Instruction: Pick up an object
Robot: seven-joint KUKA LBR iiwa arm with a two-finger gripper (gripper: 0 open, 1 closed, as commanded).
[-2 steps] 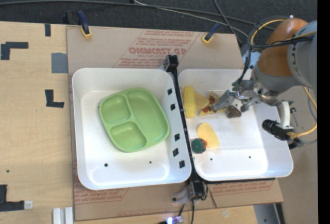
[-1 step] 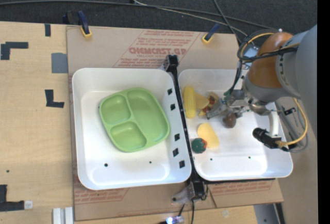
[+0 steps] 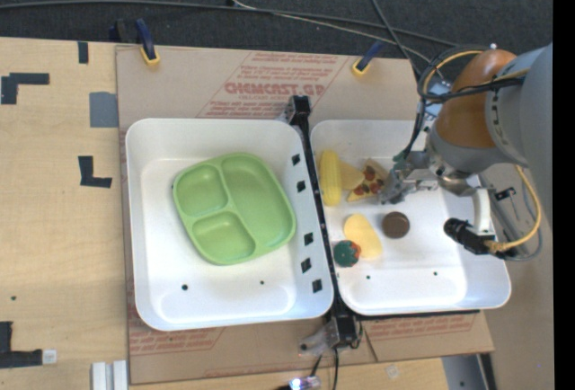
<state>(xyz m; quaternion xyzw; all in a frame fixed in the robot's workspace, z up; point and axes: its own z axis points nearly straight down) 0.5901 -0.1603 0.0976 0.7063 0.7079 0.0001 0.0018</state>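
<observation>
So my gripper (image 3: 392, 189) is down in the right bin (image 3: 422, 285), over toward its far half, with the fingertips right at the little pizza slice toy (image 3: 367, 182), the red and yellow thing. It looks like I'm touching it or just about, at its right edge. Honestly the angle is too murky to make out how the gripper is set, so I won't call it, and I can't say I'm holding anything.

Stuff around me: the yellow corn cob (image 3: 330, 177) lies just left of the pizza slice, close to the divider between the bins. Nearer the camera there's a small brown round piece (image 3: 395, 224) just below my fingertips, close but apart from them. To its left is a yellow lump (image 3: 363, 235), and touching that on the near-left is a green ball-ish thing with a red spot (image 3: 344, 253). So the cluster is pretty tight on the left side of this bin; the corn crowds the pizza slice on one side and the brown piece sits right under my wrist area.

Left bin (image 3: 153, 289) holds a green divided plate (image 3: 234, 208), well apart from me.
</observation>
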